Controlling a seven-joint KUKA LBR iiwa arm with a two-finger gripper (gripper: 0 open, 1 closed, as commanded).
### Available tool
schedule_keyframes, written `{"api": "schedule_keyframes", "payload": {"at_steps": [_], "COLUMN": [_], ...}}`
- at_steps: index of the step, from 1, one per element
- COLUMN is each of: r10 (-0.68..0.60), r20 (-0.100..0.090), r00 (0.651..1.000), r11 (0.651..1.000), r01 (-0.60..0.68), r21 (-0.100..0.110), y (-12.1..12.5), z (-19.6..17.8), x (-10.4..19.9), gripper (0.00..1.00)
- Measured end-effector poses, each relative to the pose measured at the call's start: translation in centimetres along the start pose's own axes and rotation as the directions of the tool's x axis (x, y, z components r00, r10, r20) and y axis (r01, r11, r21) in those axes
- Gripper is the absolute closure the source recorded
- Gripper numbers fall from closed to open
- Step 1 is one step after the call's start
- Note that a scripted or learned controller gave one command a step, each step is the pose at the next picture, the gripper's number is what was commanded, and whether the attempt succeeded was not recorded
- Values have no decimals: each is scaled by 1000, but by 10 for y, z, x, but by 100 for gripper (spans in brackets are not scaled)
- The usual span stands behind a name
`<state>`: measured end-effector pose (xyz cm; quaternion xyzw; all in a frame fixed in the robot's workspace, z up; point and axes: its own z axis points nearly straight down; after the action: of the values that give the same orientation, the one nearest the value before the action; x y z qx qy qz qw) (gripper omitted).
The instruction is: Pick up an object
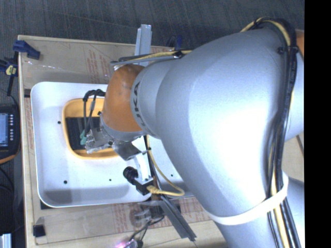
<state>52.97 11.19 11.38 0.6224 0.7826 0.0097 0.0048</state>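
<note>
The arm wears a smooth, matt grey shell, like painted metal or hard plastic, with a faintly speckled sheen where light strikes it. Its orange band looks satin and smooth. Black cables with rubbery sheaths run along it. The white bin is glossy moulded plastic. In it lies a yellow-rimmed object, smooth plastic with a dark centre. The surface resembles pale, matt wood or board.
</note>
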Motion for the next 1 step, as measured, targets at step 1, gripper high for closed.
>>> {"api": "schedule_keyframes", "payload": {"at_steps": [1], "r10": [270], "r20": [9], "r00": [963], "r11": [963], "r01": [-270], "r21": [22], "y": [-2], "z": [-101], "x": [-26], "gripper": [100]}}
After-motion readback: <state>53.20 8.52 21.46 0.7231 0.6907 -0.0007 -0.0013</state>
